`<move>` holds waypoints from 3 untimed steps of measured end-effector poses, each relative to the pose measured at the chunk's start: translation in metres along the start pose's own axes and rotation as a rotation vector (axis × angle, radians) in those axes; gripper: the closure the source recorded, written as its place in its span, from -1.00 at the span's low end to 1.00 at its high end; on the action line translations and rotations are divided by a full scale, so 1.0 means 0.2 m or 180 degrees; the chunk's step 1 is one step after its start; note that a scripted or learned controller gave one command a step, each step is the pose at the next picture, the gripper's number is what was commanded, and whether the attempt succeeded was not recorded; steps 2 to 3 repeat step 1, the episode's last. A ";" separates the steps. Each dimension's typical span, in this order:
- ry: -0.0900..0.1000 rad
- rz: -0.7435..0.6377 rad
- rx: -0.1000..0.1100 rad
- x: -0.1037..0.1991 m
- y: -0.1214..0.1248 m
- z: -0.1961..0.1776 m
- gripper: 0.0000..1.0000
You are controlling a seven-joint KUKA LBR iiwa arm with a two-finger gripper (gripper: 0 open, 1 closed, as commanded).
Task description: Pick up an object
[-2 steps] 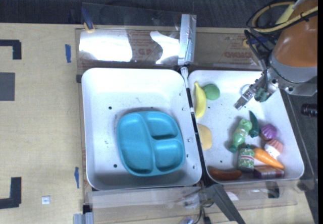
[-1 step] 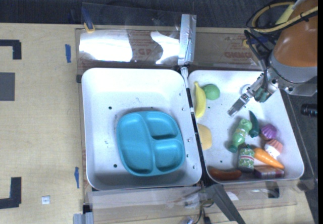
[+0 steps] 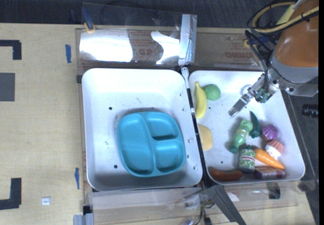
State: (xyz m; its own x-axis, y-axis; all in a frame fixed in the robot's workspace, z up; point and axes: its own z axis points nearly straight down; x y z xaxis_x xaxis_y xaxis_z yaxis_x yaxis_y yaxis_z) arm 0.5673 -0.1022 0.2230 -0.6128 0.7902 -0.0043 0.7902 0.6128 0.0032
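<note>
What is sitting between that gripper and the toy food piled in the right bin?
Nothing visible. The gripper hangs over bare white floor of the right bin, with the green toy vegetable lying just below it in the view.

Left bin (image 3: pixel 96 117) sits on the wooden bench (image 3: pixel 35 117), and a blue divided tray (image 3: pixel 151 143) lies in it, a touch toward five o'clock of the bin's middle, three compartments showing. At twelve o'clock of that bin, a clear plastic sheet (image 3: pixel 126 41) glares white, a strip of silver tape (image 3: pixel 187 39) on its right end. Black angle marks (image 3: pixel 12 49) out at nine o'clock on the bench.
</note>
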 end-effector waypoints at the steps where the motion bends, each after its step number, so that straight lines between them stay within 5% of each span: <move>1: -0.0004 -0.0085 -0.0003 -0.11 -0.19 0.66 -1.00; 3: -0.0004 -0.0085 -0.0003 -0.11 -0.19 0.66 -1.00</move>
